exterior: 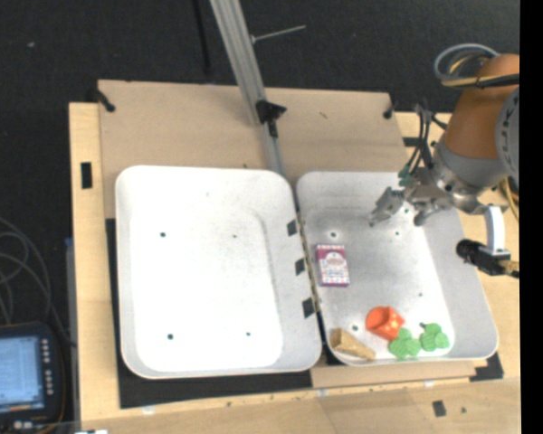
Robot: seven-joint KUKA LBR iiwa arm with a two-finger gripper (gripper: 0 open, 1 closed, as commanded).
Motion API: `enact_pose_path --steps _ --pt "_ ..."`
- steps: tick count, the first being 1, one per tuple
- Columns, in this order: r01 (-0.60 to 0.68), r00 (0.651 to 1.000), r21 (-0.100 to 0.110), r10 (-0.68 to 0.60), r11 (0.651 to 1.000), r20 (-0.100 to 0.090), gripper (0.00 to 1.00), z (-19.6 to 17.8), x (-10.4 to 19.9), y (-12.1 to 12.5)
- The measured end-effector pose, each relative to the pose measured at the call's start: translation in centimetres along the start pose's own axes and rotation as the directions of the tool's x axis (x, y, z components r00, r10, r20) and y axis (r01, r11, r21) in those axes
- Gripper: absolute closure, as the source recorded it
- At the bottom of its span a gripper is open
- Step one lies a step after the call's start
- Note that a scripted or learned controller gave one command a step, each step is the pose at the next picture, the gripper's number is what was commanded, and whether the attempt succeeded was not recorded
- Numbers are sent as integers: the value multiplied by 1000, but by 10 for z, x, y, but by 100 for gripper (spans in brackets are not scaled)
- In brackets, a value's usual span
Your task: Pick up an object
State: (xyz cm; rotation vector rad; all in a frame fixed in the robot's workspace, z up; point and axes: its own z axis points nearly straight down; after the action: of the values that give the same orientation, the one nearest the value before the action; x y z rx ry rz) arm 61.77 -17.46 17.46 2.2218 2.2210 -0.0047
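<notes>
Along the near edge of the right bin (452, 269) lie four small things: a tan wedge (351, 343) at the near-left corner, an orange-red piece (384, 320) beside it, and two green leafy pieces (419, 341) to its right, touching or nearly so. Further back, against the bin's left wall, a small purple-and-white box (332, 265) lies flat, well apart from the rest. The gripper (404, 205) hangs over the far part of this bin, above bare white floor, with its two fingers spread apart and nothing between them; whether the tips touch the floor is hard to judge. The arm (478, 134) is cut off at the right. The left bin (204, 269) shows only a few dark specks. What the small items are is too blurred to name.
</notes>
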Motion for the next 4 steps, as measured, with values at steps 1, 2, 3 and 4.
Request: enact_pose_path --steps 1,2,3,4 --pt "-1 1000 1 1 1000 0 0 45 -4 -8" --pt "-4 1000 0 4 1000 0 0 75 -5 -8" --pt "-8 1000 -7 8 1000 0 100 62 -6 -7" --pt "2 1000 -10 -2 1000 0 100 -2 -3 -6"
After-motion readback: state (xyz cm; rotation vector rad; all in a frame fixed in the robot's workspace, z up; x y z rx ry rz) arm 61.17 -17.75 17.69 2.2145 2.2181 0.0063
